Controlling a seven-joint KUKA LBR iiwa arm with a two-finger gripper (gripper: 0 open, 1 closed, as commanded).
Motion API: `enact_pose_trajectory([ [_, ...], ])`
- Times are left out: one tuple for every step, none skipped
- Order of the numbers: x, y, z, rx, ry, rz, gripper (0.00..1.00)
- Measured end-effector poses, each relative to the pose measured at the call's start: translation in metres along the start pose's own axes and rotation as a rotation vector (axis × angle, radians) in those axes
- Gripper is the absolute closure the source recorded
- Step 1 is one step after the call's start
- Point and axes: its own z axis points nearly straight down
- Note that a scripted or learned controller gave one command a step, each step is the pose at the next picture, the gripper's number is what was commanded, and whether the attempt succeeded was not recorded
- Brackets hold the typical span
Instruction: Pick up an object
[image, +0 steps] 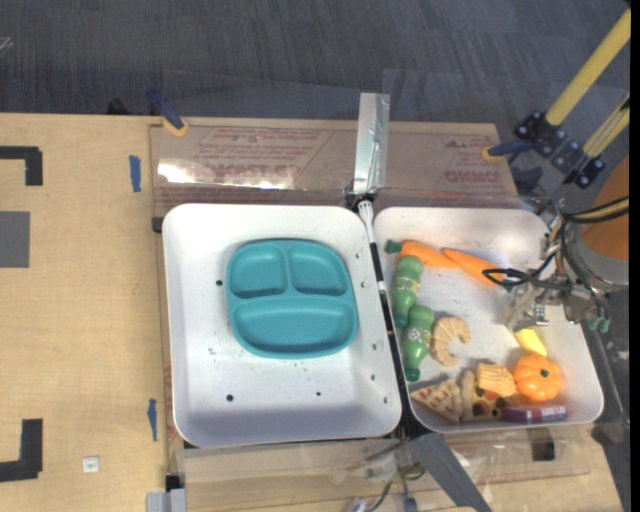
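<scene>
The right white bin (460, 222) holds toy food. An orange carrot (445, 258) lies along its far side, and green bottles (407, 290) stand by the left wall. A tan croissant (451, 337) sits mid-bin. A pizza slice (445, 398), a tan pastry (493, 379), an orange pumpkin (539, 379) and a purple piece (530, 411) lie along the near side. My gripper (530, 308) hangs low at the bin's right side, just above a yellow piece (532, 342). Cables clutter it.
The left white bin (190, 390) carries a teal divided plate (291, 297). A metal strip (371, 145) stands behind the divider between the bins. The arm's orange band (612, 238) sits at the right edge, with yellow rods (597, 60) above it.
</scene>
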Motion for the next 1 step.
enact_pose_trajectory([
  [0.0735, -0.0105, 0.0104, -0.003, 0.006, -0.265, 1.0],
])
